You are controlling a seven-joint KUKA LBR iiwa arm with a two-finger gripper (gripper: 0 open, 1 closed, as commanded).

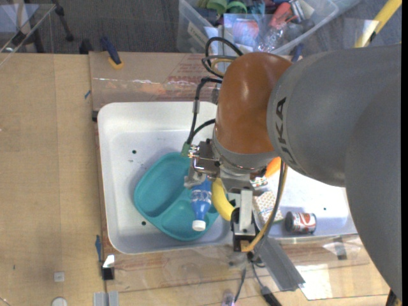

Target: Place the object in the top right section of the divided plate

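So here's where we're at: the claw (pixel 201 178) hangs low over the teal plate (pixel 159 196) in the left bin (pixel 127 126), right above the plate's 3 o'clock edge. The wrist blocks our line of sight, so we honestly can't tell if the claw is released or clenched on anything.

Our best guess for the object is the small bottle (pixel 201 208) with the white cap. It's lying at about 4 o'clock on the plate, just under the claw, cap pointing toward 6. Whether it's resting free or being held, we can't say. The top right section would be up around 1 to 2 o'clock on the plate, mostly hidden by the arm, so we'd call the job not finished, or at least not confirmed.

Other stuff: a banana (pixel 221 201) sits touching or just beside the bottle at its 3 o'clock, close enough to get bumped. A can (pixel 301 222) lies farther out at 3 o'clock in the right bin (pixel 325 199), well clear. A tub of toys (pixel 268 8) sits off the bench at 12 o'clock.
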